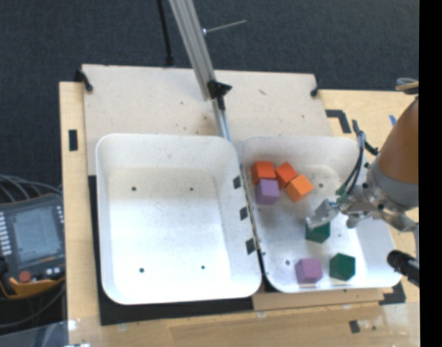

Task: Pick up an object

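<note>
The right bin [336, 150] holds several small blocks. Three orange blocks [263, 170] cluster at its far left, with a purple block [268, 191] touching them. A dark green block [317, 232] lies mid-bin. My gripper [324, 215] reaches in from the right and sits just above and against this green block, partly covering its top. Near the bin's front edge lie a second purple block [308, 270] and a second green block [342, 266].
The left bin [105, 194] stands beside the right one, sharing a divider rim [248, 215]. A slanted metal pole [196, 42] rises behind the bins. A teach pendant [29, 237] lies off the bench at left.
</note>
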`<action>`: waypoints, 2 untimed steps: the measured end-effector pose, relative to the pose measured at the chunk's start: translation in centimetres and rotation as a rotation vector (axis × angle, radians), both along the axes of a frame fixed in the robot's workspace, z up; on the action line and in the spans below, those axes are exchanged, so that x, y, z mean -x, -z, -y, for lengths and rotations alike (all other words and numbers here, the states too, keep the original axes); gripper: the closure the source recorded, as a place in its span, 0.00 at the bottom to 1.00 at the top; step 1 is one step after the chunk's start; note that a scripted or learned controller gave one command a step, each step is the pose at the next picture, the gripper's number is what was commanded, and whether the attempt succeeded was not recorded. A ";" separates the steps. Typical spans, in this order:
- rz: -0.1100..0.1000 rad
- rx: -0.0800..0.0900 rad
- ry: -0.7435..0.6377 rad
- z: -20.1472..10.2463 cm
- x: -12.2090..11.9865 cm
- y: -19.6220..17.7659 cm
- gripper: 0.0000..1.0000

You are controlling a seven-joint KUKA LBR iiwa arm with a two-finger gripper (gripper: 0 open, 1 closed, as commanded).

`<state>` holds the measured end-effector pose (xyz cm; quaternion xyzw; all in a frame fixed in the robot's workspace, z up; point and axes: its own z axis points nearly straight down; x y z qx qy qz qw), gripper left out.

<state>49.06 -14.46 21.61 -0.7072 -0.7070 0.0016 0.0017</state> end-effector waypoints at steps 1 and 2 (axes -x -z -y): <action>-0.001 0.000 0.000 0.1 0.1 6.3 0.00; 0.002 0.001 0.000 0.2 0.1 11.5 0.00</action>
